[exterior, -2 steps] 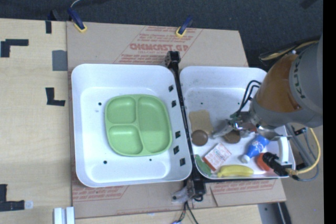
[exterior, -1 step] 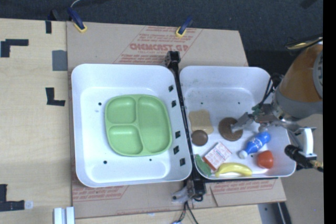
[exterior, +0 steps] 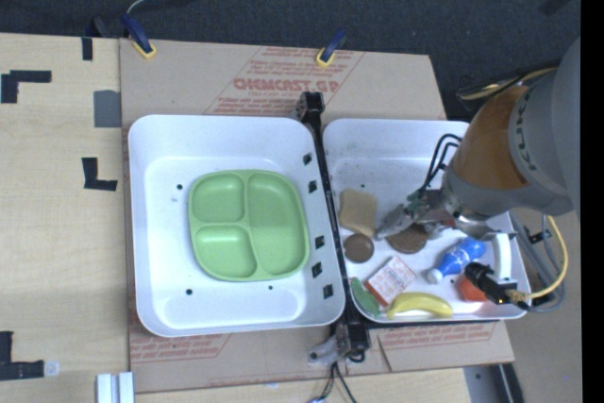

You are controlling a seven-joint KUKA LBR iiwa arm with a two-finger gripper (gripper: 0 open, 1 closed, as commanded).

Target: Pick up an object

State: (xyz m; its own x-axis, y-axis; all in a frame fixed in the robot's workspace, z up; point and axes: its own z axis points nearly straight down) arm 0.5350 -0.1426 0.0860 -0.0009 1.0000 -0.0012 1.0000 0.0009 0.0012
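Overhead view of a bench with two shallow white bins side by side; the left white bin (exterior: 156, 203) held a pale green divided plastic plate (exterior: 249, 225); the right white bin (exterior: 396, 129) held a clutter of small things. The grey arm reached in from the right, and its two-finger gripper (exterior: 401, 220) hung low in the middle of the right bin; whether it was open or closed could not be told, and nothing could be seen held in it.

The likeliest target, a flat brown round disc (exterior: 410, 241), lay just on the near side of the gripper, perhaps touching it. A tan rectangular block (exterior: 357, 210) lay just to the left; a second brown round disc (exterior: 359, 248) lay nearer, by the left wall; a blue and white plastic bottle (exterior: 460, 257) lay near on the right.

The risks, as a judgement: the disc was flat and might slip out of a pinch; the tight packing might make the gripper nudge the block or bottle instead; a closure off centre might come up empty.
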